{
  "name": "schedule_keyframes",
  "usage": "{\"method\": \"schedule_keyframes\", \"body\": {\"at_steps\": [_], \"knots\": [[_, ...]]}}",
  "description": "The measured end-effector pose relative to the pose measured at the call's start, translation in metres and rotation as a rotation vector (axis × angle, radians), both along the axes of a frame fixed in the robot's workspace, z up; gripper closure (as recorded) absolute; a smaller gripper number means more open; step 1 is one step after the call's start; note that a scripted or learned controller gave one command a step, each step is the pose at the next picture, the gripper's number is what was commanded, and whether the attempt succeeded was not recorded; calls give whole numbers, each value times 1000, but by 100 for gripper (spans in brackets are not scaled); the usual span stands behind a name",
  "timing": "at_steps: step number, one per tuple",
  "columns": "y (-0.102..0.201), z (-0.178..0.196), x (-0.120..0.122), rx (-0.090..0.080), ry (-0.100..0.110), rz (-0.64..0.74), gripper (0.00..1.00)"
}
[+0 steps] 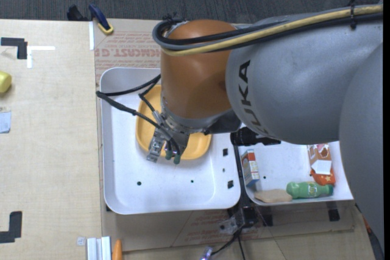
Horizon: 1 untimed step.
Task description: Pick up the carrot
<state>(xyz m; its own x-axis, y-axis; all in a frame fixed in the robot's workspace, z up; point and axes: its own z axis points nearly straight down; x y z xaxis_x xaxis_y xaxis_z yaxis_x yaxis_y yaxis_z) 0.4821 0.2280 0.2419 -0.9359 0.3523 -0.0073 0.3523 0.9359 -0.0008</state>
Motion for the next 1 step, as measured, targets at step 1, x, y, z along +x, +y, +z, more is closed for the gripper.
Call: {"method": "schedule_keyframes", "body": {"at_steps": [1], "knots": [[0,9,1,-2,-2,3,100]]}}
